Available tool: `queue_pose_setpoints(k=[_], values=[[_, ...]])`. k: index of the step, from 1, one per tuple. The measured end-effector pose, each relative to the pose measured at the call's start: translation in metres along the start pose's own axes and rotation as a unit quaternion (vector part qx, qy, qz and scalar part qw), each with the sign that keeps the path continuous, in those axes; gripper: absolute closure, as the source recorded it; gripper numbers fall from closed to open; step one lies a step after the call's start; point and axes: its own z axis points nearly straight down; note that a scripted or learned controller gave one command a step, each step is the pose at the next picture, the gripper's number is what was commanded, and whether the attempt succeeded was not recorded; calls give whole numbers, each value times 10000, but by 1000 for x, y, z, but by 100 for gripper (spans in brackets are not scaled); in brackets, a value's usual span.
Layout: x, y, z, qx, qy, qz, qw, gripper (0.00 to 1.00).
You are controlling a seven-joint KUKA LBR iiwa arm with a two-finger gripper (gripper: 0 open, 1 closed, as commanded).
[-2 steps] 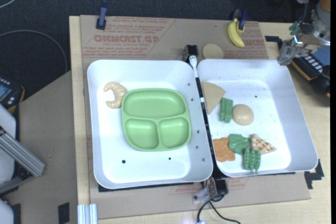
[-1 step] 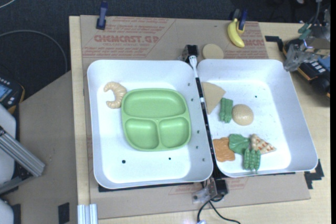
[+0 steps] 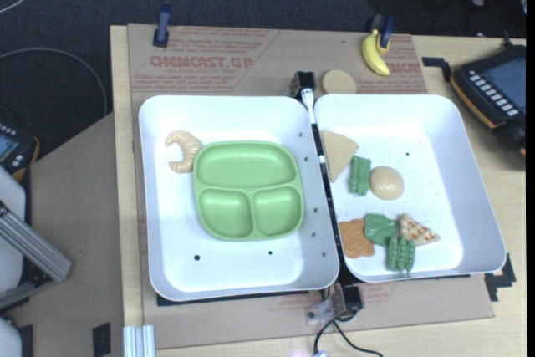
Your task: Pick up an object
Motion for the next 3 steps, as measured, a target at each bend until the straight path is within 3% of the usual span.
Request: queue_pose_setpoints(k=[1,2,3], values=[[-71,-15,84,143,25,51,9999,100],[-61,20,275,183,56,7,9998,100],[-23,45,25,-2,-1,-9,10000,100]])
